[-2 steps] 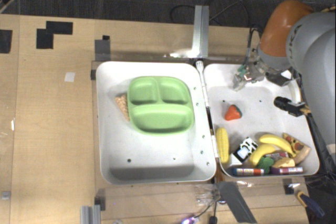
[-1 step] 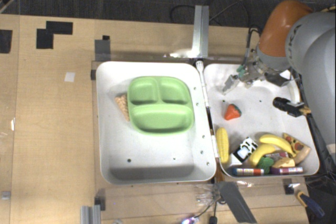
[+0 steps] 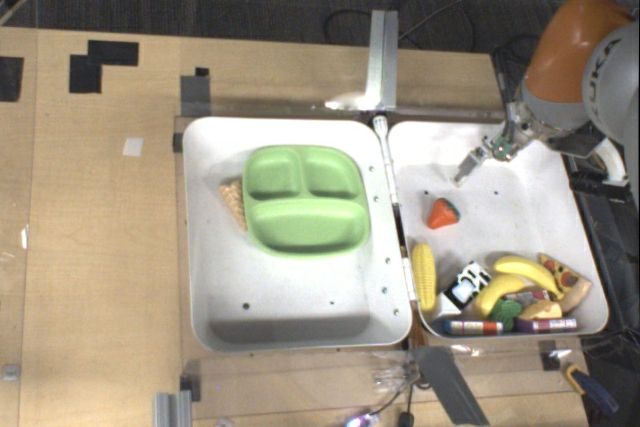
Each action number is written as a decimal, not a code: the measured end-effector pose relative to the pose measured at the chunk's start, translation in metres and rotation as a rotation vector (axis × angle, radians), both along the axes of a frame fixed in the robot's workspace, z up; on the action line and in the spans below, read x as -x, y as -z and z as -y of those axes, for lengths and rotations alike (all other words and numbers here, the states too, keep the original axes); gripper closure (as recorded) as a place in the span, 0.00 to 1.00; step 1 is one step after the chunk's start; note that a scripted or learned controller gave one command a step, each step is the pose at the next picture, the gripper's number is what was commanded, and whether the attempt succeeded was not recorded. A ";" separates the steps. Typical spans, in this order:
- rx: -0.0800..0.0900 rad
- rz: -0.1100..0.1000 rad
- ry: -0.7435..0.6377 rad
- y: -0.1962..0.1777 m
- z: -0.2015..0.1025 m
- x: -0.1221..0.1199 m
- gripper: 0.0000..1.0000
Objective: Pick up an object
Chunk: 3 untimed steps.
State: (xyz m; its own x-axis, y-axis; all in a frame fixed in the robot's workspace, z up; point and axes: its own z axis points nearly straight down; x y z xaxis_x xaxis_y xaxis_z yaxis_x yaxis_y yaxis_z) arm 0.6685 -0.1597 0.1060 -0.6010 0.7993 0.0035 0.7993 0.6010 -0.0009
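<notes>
My gripper (image 3: 474, 164) hangs over the upper middle of the right bin (image 3: 545, 190), pointing down and to the left, with nothing visibly in it. A red strawberry toy (image 3: 443, 213) lies on the bin floor a short way below and left of it. Along the bin's lower edge sit a yellow corn cob (image 3: 424, 275), a black-and-white block (image 3: 463, 286), two bananas (image 3: 512, 279), a pizza slice toy (image 3: 567, 277) and some markers (image 3: 510, 324).
The left bin (image 3: 215, 295) holds a green divided plate (image 3: 303, 198) with a tan waffle-like piece (image 3: 232, 203) tucked at its left edge. A metal divider (image 3: 392, 215) runs between the bins. The arm's orange band (image 3: 570, 45) is at the upper right.
</notes>
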 end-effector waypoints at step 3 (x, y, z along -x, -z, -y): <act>0.003 0.013 -0.415 -0.081 -0.118 0.085 0.00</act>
